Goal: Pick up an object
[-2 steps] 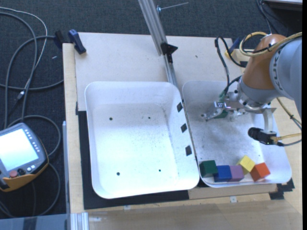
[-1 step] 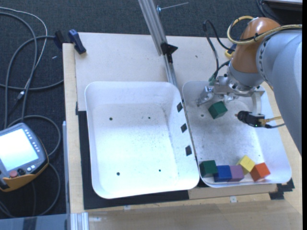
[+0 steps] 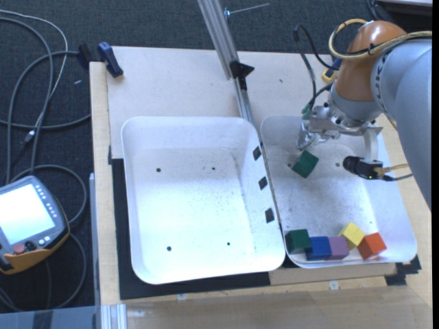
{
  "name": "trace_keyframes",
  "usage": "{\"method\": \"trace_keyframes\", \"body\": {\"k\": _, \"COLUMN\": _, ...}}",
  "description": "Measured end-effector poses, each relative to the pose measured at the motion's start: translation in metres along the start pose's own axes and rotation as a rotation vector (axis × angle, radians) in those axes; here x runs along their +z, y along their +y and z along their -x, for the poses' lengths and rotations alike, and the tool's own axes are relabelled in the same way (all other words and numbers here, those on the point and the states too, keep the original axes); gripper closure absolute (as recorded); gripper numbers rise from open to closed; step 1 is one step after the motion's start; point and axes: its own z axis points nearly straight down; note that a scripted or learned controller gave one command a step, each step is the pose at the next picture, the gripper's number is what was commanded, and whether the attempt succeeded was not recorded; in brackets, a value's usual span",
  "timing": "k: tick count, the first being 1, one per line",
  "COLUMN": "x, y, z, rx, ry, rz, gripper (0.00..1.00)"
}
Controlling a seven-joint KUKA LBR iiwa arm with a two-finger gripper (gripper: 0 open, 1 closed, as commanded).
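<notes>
From my screen I could not tell whether the hand (image 3: 310, 141) was spread or clamped: its tips were small and dark against the wrist metal. The green cube (image 3: 304, 164) sat tilted just below them, in the upper part of the right bin (image 3: 398, 214), and I could not make out whether it touched the tips or hung free of the floor. The arm (image 3: 384, 60) came in from the upper right, cut off by the frame edge, its orange band (image 3: 360, 64) bent over the bin's far rim. Along the lower edge of the right bin lay a row: a second green cube (image 3: 298, 240), blue (image 3: 319, 247), purple (image 3: 339, 247), yellow (image 3: 352, 234) and orange (image 3: 371, 245). The left bin (image 3: 137, 142) filled the centre of the worktop (image 3: 171, 81).
</notes>
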Motion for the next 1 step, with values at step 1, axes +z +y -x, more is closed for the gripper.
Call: {"method": "trace_keyframes", "body": {"k": 1, "x": 0.0128, "y": -0.08, "z": 0.0374, "rx": 0.008, "ry": 0.002, "rz": -0.013, "gripper": 1.0}}
